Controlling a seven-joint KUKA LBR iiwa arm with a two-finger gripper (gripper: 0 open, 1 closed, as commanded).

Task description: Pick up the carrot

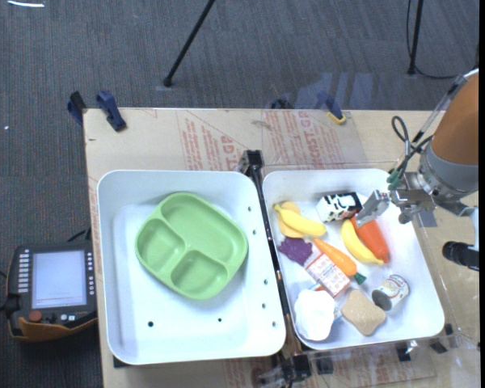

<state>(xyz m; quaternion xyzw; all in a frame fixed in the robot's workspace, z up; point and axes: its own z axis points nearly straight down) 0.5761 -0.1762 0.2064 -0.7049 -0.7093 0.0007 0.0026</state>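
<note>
A green plate (192, 246) with three parts sits in the left white bin (113, 217). The right white bin (427, 281) holds toy food: two bananas (297, 220) on the far left side, a purple thing (296, 250), a small box (330, 274), a slice of bread (363, 311), a can (392, 289) and a black-and-white toy (339, 206). A screen pad (55, 285) lies on the floor at the left.

Robotics lab, test cell setup. Worktop (226, 136) is a cardboard-covered board held with blue clamps (111, 110) at its edge, standing on dark grey carpet (65, 47). Two white bins (113, 217) sit side by side on it, one with a green divided plate (192, 245), the other with toy food. Tripod legs (196, 27) stand behind; a teach pendant (52, 288) with a screen lies on the floor at left.
</note>
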